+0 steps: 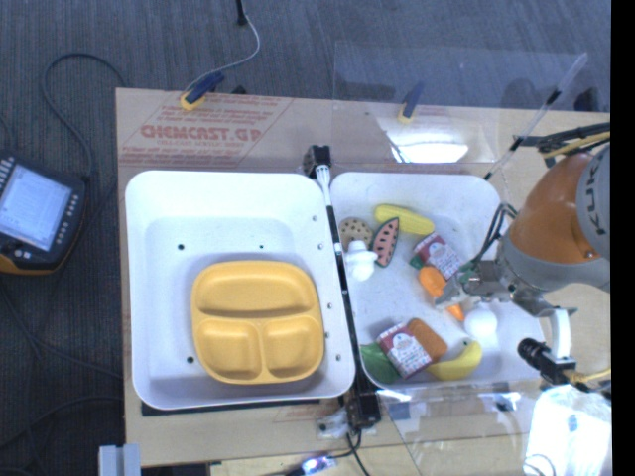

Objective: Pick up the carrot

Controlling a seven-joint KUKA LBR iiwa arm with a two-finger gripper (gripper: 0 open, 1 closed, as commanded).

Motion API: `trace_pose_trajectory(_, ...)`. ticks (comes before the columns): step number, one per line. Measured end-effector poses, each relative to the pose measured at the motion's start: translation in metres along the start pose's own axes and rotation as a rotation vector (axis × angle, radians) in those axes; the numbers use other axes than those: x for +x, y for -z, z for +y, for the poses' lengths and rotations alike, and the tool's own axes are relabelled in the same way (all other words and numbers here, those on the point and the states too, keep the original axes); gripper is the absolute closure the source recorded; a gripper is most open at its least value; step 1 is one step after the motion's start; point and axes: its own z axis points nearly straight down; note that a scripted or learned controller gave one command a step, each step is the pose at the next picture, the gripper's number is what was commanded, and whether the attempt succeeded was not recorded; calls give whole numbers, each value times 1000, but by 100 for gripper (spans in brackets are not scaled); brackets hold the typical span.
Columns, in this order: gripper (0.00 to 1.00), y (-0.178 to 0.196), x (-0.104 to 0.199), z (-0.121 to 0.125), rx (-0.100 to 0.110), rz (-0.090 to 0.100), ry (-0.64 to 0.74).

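Lying in the right bin (488, 194), carrot (432, 283) just beside fingers (464, 284)

Items you cannot fully read:
- Gripper (464, 288): its fingertips are masked by the wrist, so you cannot tell how they stand.
- Carrot (432, 283): its right end is hidden under the gripper.
- Green item (374, 361): mostly covered by the red packet (402, 350).
- Arm (571, 228): cut off at the right edge.
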Motion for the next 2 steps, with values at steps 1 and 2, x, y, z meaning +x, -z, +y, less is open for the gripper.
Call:
trace_pose_trajectory(1, 100, 61, 21, 1, 20, 8, -225)
trace_pose_trajectory(2, 100, 78, 72, -26, 27, 8, -422)
